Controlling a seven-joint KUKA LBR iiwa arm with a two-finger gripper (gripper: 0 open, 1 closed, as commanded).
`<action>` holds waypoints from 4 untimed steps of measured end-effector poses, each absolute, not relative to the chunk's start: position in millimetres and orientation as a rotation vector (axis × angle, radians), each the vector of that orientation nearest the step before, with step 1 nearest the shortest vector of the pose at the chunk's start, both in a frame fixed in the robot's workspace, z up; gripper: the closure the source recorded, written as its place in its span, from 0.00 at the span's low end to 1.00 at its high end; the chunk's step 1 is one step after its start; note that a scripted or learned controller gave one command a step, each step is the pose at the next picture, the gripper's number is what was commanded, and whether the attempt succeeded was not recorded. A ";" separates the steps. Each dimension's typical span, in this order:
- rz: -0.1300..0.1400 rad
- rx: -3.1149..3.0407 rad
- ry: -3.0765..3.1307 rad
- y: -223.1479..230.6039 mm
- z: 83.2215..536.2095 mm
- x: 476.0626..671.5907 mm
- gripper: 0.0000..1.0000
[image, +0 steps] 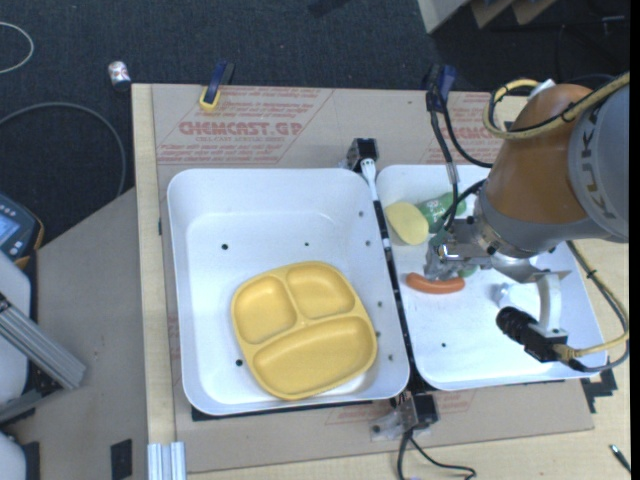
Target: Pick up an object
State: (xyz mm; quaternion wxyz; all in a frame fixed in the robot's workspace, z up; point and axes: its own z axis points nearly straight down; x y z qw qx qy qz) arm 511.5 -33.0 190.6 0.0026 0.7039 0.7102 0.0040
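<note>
In the right bin an orange-red, sausage-shaped piece lies near the left wall. Behind it rest a pale yellow rounded object and a green item. My gripper hangs low over the right bin, directly above the orange piece, and the arm covers the bin's back right part. Nothing shows between the fingers. A yellow divided plate lies in the left bin.
The two white bins sit side by side on a cardboard sheet, joined by a black clip at the back. A small pale object lies right of the orange piece.
</note>
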 end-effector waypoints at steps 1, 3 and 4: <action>0.006 2.214 2.227 17.0 241.4 478.3 1.00; 0.011 2.211 2.228 103.5 290.7 479.8 1.00; 0.031 2.203 2.231 192.6 430.7 497.3 1.00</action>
